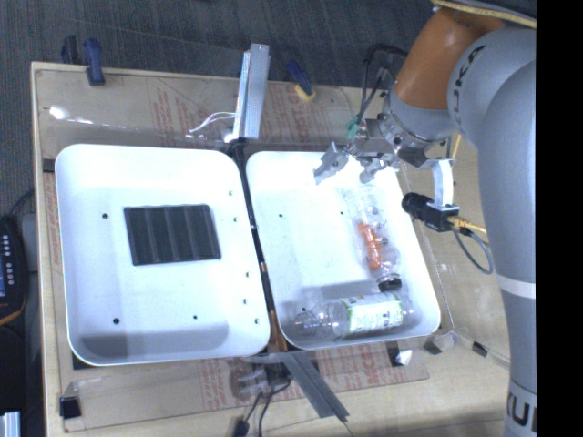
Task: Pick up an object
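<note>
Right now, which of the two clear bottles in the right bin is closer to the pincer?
The slim clear bottle with orange inside, lying just below the pincer. The other, the labelled bottle, lies along the bin's near wall, farther away.

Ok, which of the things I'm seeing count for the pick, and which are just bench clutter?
For the pick:
- gripper, over the right bin's far edge
- right bin
- clear bottle with orange inside
- clear bottle with a pale label, lying on its side at the near edge

Just lying about:
- left bin with a dark ribbed pad
- blue clamps on the bench's far edge
</note>
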`<move>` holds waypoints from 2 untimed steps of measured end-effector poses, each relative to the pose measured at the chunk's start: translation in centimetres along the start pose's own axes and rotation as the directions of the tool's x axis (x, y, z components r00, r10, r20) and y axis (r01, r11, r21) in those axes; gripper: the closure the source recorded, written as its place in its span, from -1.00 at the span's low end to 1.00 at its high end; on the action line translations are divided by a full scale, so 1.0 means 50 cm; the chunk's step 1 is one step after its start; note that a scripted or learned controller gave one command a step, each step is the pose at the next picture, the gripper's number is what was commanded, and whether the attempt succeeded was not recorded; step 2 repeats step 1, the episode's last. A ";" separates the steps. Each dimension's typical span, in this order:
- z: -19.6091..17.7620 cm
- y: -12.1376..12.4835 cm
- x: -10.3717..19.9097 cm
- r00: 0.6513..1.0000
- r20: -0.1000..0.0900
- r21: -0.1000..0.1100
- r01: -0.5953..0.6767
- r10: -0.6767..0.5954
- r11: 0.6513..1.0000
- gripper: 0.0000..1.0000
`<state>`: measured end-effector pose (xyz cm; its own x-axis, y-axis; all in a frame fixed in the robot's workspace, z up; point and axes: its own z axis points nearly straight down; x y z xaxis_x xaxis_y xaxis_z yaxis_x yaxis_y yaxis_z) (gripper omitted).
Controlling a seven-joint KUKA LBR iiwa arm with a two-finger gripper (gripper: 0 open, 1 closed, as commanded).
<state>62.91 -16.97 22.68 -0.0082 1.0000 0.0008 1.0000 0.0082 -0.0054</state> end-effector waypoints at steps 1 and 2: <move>0.048 -0.103 -0.081 0.997 0.001 0.000 -0.080 0.080 0.997 -1.00; 0.048 -0.103 -0.081 0.997 0.001 0.000 -0.080 0.080 0.997 -1.00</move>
